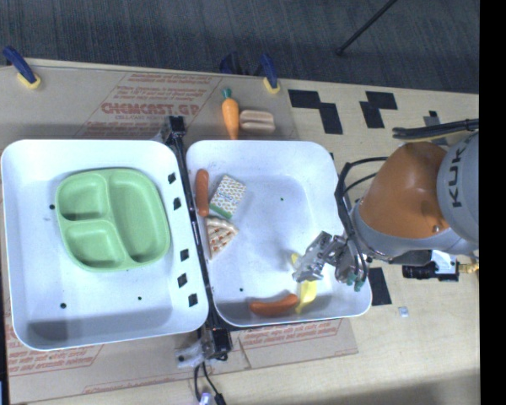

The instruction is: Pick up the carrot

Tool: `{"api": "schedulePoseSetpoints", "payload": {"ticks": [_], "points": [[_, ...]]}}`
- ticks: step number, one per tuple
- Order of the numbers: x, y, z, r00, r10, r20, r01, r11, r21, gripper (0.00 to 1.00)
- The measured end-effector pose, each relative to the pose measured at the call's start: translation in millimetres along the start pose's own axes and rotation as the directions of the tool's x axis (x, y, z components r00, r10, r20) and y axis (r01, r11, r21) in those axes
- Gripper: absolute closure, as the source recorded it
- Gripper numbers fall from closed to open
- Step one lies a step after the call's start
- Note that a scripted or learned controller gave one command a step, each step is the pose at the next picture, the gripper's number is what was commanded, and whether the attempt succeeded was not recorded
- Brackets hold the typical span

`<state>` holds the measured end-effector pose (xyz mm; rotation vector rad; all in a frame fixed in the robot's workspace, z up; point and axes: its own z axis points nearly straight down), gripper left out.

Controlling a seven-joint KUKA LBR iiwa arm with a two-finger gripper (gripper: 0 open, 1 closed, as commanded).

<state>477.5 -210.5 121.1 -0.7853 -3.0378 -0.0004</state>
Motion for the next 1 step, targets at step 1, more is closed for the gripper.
{"api": "schedulePoseSetpoints", "payload": {"ticks": [1], "points": [[0.1,-1.3,-140.0,0.993,0.117,0.007,-0.117,0.993,0.000,1.00]]}}
